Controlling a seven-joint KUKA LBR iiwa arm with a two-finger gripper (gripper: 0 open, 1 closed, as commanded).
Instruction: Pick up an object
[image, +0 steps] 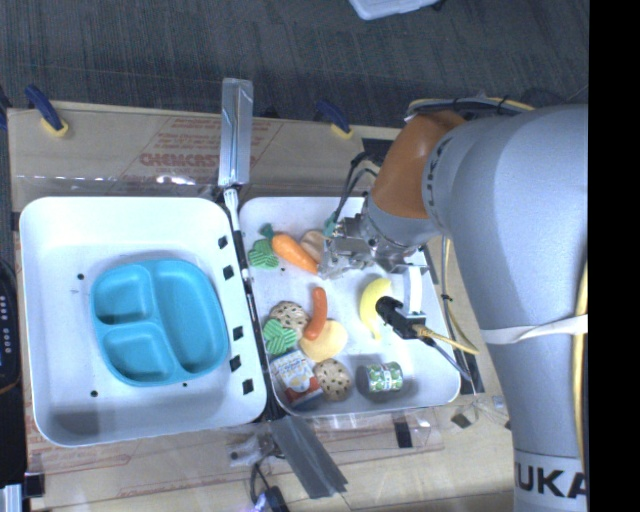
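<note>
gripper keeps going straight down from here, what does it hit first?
Probably the carrot or the bare floor of the right bin beside it; the gripper hangs just right of the carrot. Depth is unclear from this slanted view.

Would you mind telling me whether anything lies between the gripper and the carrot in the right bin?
Nothing visible does. The gripper sits just right of the carrot, with bare floor of the right bin between them. A pale rounded object lies close by, near the carrot's tip.
</note>
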